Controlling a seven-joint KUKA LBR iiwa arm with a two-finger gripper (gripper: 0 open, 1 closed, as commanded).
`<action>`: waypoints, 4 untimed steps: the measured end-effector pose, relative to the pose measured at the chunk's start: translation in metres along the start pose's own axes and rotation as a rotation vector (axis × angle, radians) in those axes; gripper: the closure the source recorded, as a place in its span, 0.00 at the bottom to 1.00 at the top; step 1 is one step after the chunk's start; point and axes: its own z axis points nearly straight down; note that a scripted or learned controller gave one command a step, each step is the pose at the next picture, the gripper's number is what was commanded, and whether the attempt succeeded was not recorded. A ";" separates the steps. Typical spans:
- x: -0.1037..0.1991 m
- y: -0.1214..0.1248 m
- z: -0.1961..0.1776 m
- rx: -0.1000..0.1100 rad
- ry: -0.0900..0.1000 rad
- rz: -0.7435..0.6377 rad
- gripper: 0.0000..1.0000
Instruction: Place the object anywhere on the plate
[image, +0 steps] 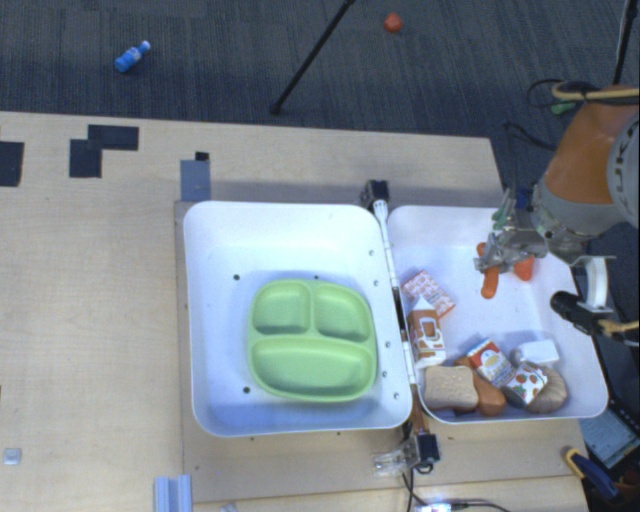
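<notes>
My gripper (503, 256) over right bin (590, 395), fingers closed on orange carrot-like object (490, 283) hanging below | green plate (312, 340) in left bin (205, 300), well apart | food packets (427, 296) nearby

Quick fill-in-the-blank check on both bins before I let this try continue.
The green plate lies in the ____ bin of the view.
The plate has ____ compartments.
The gripper hangs over the ____ bin, by an orange carrot-like piece.
The snack packets lie in the ____ bin.

Missing words: left; three; right; right
</notes>
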 end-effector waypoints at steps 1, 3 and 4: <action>0.088 -0.007 -0.015 0.001 0.003 0.000 1.00; 0.165 -0.091 -0.014 0.003 0.001 0.005 1.00; 0.165 -0.091 -0.014 0.002 0.001 0.004 0.00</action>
